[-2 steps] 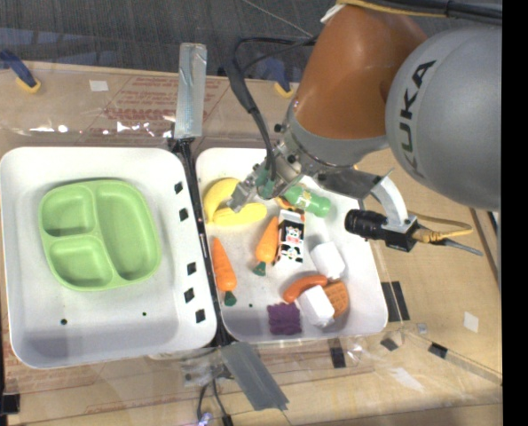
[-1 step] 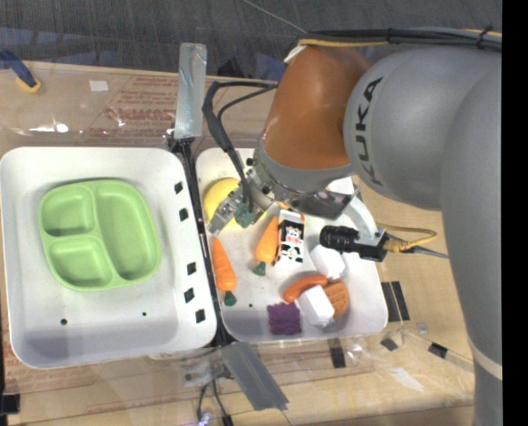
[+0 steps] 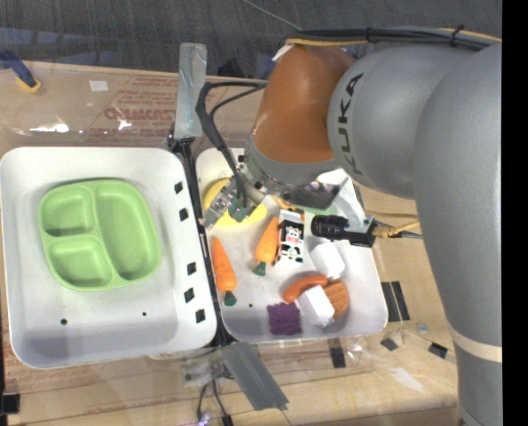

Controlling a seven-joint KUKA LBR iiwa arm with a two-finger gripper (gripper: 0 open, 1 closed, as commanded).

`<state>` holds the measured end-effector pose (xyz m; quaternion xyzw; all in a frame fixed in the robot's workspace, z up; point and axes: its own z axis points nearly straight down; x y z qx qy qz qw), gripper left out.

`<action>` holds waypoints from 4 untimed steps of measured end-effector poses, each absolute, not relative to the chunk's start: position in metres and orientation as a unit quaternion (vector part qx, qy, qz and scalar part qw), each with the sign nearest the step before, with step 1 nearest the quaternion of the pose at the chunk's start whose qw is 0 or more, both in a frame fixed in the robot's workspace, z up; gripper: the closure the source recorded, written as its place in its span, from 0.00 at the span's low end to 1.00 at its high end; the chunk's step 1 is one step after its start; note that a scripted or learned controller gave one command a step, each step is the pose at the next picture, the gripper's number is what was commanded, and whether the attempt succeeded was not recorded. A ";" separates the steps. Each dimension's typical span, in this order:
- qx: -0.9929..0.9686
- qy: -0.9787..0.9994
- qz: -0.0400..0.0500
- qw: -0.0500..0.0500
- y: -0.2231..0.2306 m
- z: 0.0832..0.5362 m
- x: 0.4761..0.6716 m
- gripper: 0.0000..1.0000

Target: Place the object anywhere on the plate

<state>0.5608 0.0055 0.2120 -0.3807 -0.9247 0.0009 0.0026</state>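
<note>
Two bins sat side by side on a bench (image 3: 59,105). The left bin (image 3: 24,327) held a divided plate (image 3: 99,233), toward its rear left. The right bin (image 3: 370,313) held several toys: a carrot (image 3: 223,267) along its left wall, a second carrot (image 3: 266,240) just to its right, a banana (image 3: 216,192) behind them, and a bunch of grapes (image 3: 284,319) near the front. The arm (image 3: 405,105) reached in from the right, over the rear of the right bin.
</note>
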 end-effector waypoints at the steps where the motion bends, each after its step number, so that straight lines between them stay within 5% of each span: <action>1: -0.140 -0.990 -0.001 -0.004 0.033 0.301 0.541 1.00; 2: -0.127 -0.992 0.000 0.000 0.096 0.286 0.507 1.00; 3: -0.087 -0.996 0.000 -0.002 0.075 0.296 0.549 1.00; 4: -0.042 -0.999 0.000 -0.002 0.076 0.307 0.553 1.00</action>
